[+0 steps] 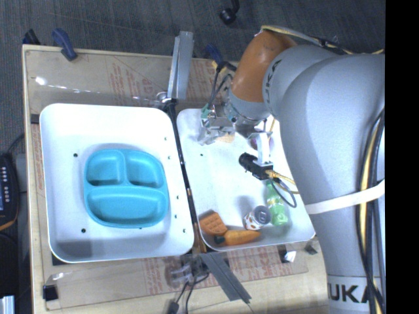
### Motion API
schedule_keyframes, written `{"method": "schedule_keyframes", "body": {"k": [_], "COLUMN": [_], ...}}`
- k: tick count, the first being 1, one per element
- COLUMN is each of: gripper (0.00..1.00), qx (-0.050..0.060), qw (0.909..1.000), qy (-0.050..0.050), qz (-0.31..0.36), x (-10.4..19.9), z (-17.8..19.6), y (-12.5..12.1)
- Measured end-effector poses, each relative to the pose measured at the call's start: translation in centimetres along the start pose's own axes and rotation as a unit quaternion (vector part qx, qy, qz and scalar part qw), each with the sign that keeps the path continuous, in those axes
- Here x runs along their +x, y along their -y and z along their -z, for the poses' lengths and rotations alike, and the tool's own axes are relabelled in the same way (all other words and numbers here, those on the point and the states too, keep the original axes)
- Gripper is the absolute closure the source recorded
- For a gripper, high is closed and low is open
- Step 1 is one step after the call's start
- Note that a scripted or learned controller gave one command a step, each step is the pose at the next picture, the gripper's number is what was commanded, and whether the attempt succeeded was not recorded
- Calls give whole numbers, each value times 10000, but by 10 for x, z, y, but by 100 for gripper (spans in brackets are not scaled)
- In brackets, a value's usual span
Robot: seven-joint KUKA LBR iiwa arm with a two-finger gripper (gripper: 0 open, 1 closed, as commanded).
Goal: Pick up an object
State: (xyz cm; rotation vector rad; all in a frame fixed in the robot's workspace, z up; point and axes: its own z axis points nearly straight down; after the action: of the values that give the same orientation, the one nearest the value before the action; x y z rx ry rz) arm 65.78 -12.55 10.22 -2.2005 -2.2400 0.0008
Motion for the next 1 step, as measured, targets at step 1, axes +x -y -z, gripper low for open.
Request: {"method": "schedule_keyframes", "body": {"k": [1], "gripper": [0], "qx": [1], "qw": [10000], "qy": [0], "qz": [3], "x": [0], "z": [0], "y": [0]}}
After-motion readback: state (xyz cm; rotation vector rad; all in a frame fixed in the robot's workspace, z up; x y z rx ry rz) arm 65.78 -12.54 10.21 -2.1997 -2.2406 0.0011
